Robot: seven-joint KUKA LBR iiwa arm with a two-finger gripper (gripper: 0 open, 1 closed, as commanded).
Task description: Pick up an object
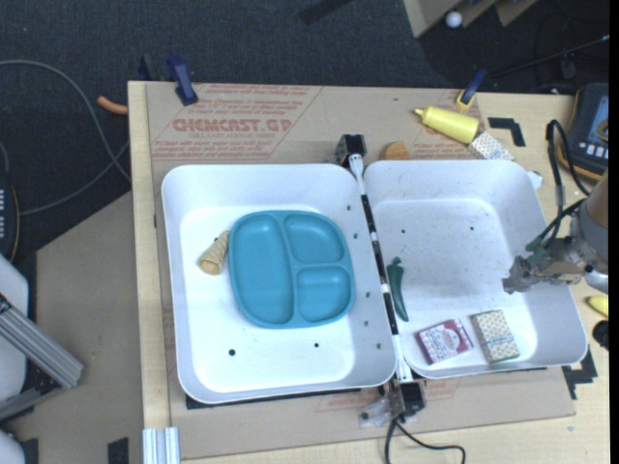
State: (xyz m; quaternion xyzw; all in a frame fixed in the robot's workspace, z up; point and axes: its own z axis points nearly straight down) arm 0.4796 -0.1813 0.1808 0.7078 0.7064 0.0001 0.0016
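The flat tan bench board point(242, 124), printed with red lettering along its far part, carries two shallow white plastic bins side by side. The left bin point(193, 356) holds a teal three-compartment plastic plate point(290, 267), which lies flat near the bin's centre. A small tan cone-shaped object point(215, 251) lies on the bin floor, touching or just beside the plate's left edge.

The right bin point(445, 230) holds three candidate objects for picking. A slim dark green object point(397, 288) lies against the bin's left wall, next to the divider between the bins. A small red-and-white flat packet point(444, 341) lies on the floor near the front wall. A small flat square block with a pale checked pattern point(495, 335) lies just beside the packet, on its right.

The grey arm enters from the right edge. Its gripper point(527, 276) sits low over the right side of the right bin, above and to the right of the checked block and apart from it. No object shows between the fingers; the state of the jaws cannot be told.

A yellow bottle-shaped object point(448, 121) lies on the board behind the right bin.
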